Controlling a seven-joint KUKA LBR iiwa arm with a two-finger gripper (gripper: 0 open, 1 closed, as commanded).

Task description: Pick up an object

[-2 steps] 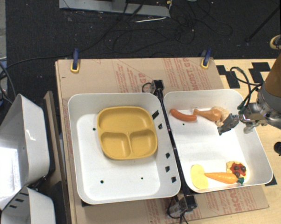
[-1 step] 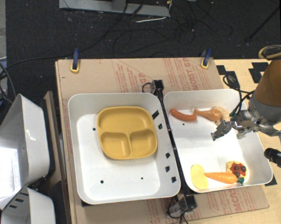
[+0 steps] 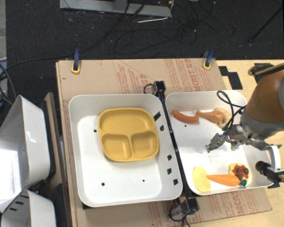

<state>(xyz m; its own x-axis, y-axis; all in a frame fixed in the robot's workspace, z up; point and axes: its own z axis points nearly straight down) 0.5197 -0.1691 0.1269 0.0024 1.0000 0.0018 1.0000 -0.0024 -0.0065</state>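
Two white bins side by side on the worktop (image 3: 131, 73), left bin (image 3: 88, 183) and right bin (image 3: 190, 132).

In the left bin: a yellow tray (image 3: 129, 134), three compartments, rounded corners, lying flat a little toward 12 o'clock of the bin's middle.

In the right bin, five small things:
- sausage (image 3: 185, 117), reddish-orange, long and slightly curved, lying at about 11 o'clock of the bin.
- drumstick (image 3: 212, 115), tan, knobbed at its right end, just beside the sausage at its 3 o'clock side, the two nearly touching end to end.
- yellow slice (image 3: 200, 178), pale, rounded, flat, at about 7 o'clock of the bin near the front wall.
- carrot (image 3: 224, 180), orange, tapered, lying across, its thin end over the slice's 3 o'clock edge.
- pizza piece (image 3: 239, 171), small, red and yellow with dark spots and a bit of green, at the carrot's thick end, toward 5 o'clock of the bin.

Arm (image 3: 268, 105) reaching in from 3 o'clock, grey with an orange band. Tool (image 3: 215, 144) pointing toward 9 o'clock, low over bare bin floor near the middle of the right bin, between the drumstick at 12 o'clock and the carrot at 6 o'clock, apart from both. Fingers (image 3: 212, 146) dark, nothing seen between them; spread or pressed together cannot be told.
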